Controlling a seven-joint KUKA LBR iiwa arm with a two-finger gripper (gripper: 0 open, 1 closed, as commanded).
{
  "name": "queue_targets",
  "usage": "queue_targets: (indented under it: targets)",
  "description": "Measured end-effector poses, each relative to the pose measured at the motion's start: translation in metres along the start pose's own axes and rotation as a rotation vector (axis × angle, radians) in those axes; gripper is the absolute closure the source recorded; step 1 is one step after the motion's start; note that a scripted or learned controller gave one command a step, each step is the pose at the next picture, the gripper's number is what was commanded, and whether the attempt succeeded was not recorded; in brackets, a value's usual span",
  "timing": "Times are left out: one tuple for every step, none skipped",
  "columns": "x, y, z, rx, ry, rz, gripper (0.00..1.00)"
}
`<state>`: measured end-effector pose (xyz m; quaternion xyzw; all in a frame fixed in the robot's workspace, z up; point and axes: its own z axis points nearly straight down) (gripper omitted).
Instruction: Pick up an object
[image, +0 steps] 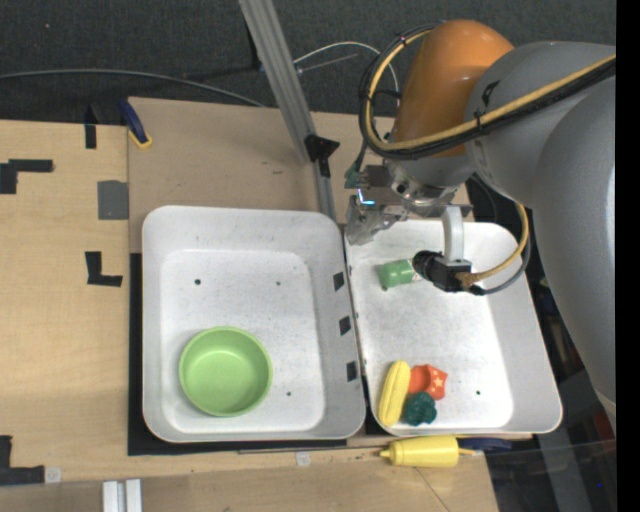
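Observation:
My gripper hangs over the far left corner of the right bin, below the orange band of the arm. Just in front of it, a small light green block lies on the bin floor, apart from the gripper. At the near left of the same bin, a yellow corn-shaped toy, an orange-red piece with a star and a dark green toy lie bunched together. I see nothing held in the gripper.
A green bowl sits in the near left of the left bin. A yellow bottle-like object lies on the bench just outside the right bin's front rim. A grey pole rises behind the bins.

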<state>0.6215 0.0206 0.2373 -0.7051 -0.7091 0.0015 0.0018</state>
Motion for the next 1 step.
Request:
queue_targets:
  targets:
    - [0.0493,-0.0136,0.0141,-0.001,0.000,0.000,1.00]
